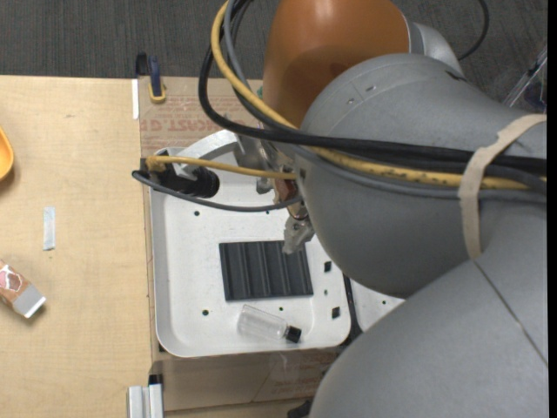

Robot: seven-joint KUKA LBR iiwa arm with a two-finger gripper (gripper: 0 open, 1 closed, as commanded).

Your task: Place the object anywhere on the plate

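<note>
The grey arm (409,146) takes up most of what I can see from here. It swings in from the right, and its orange band (331,33) bulges over the far edge of the white bin (183,277), so the bin's right side is hidden under it. To the left of the bin runs the bare wooden bench top (78,146).

In the middle of the bin floor lies a dark ribbed plate (264,270), flat, its long sides parallel to the bin's near edge. Nothing rests on it. The task's thing, as I take it, is the small clear vial (265,325) with a black cap. It lies on its side on the bin floor, between the plate and the bin's near edge, just beside the plate but apart from it. By my reckoning the job is not yet done: the vial has to be picked up, carried the short way over, and set down on the ribs.

The gripper (296,233) points down from under the arm's bulk, its tip at the plate's far right corner, well apart from the vial. I cannot tell whether it is spread or pressed together, and I see nothing held in it.
</note>
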